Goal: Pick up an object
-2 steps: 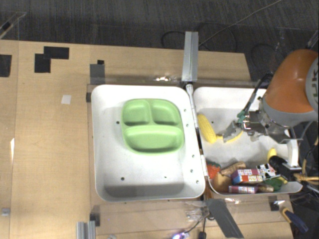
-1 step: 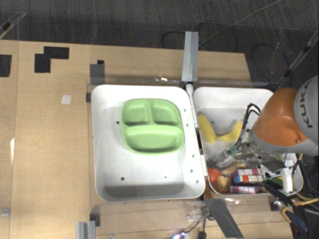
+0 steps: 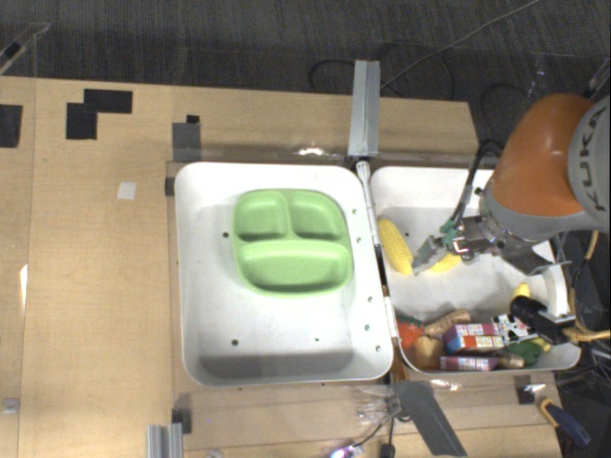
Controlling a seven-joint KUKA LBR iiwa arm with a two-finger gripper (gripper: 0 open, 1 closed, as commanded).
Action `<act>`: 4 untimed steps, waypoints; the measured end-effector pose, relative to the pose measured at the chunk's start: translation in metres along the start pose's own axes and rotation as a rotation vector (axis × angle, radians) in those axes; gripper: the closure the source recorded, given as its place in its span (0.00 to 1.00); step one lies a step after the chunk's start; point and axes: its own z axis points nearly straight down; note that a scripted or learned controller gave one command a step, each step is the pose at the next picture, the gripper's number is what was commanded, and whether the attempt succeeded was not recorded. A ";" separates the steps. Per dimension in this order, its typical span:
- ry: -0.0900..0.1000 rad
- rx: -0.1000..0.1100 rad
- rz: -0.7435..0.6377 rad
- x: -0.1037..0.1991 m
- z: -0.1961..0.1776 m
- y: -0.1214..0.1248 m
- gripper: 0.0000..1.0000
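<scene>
Near edge of right white plastic bin [image 3: 420, 303]: heap of small items, among them a brown stubby piece [image 3: 445, 325] and a printed carton [image 3: 480, 336], banked against the wall, likely tumbled there. Farther in, grey two-finger gripper [image 3: 441, 246] low beside yellow corn cob [image 3: 394, 244], poised as if for a grab; finger state impossible to tell. Left bin [image 3: 196, 256]: green divided plastic tray [image 3: 291, 239], well apart.

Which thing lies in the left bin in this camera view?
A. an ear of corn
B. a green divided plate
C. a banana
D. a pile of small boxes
B: the green divided plate lies alone in the left bin, while the corn lies in the right bin.
</scene>
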 end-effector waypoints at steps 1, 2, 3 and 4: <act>0.000 0.004 -0.019 -0.030 0.079 0.023 0.00; -0.001 -0.001 -0.260 -0.063 0.079 0.087 0.00; 0.000 -0.001 -0.191 -0.056 0.043 0.072 0.00; -0.003 -0.006 -0.337 -0.060 0.096 0.084 0.00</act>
